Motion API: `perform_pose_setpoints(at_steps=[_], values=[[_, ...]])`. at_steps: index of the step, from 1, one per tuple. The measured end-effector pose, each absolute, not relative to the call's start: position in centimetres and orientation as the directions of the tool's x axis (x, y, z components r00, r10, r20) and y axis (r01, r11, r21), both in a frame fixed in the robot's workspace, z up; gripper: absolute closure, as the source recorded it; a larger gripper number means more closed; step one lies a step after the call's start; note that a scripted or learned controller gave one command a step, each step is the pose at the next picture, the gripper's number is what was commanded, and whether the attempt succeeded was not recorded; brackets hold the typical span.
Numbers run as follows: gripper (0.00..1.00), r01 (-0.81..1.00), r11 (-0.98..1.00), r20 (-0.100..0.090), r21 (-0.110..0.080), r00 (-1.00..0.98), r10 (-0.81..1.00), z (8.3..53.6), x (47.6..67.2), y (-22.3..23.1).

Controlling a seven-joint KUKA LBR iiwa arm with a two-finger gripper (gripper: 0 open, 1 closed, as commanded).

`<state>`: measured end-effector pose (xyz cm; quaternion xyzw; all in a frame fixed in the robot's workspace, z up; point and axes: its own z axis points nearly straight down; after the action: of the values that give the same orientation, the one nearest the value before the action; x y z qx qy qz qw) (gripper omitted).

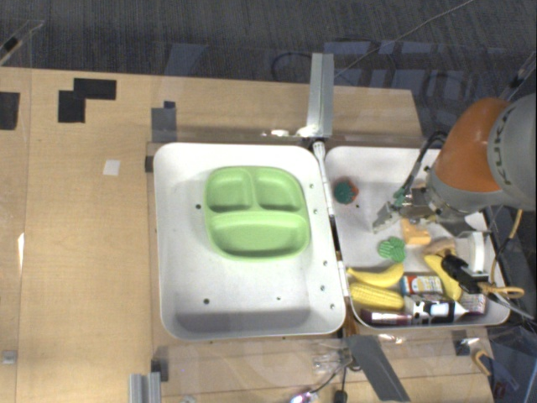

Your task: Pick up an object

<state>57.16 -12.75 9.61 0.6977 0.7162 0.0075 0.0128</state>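
While its grip state is unclear, the claw [394,211] hovers above the green object [390,248].

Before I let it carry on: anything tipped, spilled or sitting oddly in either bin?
Nothing spilled or damaged. The green divided plate lies flat in the left bin. In the right bin, bananas, corn and bottles lie crowded along the near wall, a jumble for picking. The pincer hovers above them.

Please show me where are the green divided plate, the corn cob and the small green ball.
green divided plate [252,212]: camera view, on the ridge between its compartments, in the left bin.
corn cob [375,295]: camera view, on its yellow middle, right bin.
small green ball [344,192]: camera view, on its centre, right bin.
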Motion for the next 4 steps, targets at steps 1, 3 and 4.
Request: perform_pose_setpoints(at_steps=[1,3,4], values=[[0.00,0.999,0.024,-0.004,0.029,-0.024,1.000,9.6,63.4,-8.4],[0.00,0.983,0.184,-0.002,0.007,-0.184,0.983,20.2,66.1,-8.7],[0.00,0.977,0.212,-0.003,0.009,-0.212,0.977,10.7,67.0,-10.3]])
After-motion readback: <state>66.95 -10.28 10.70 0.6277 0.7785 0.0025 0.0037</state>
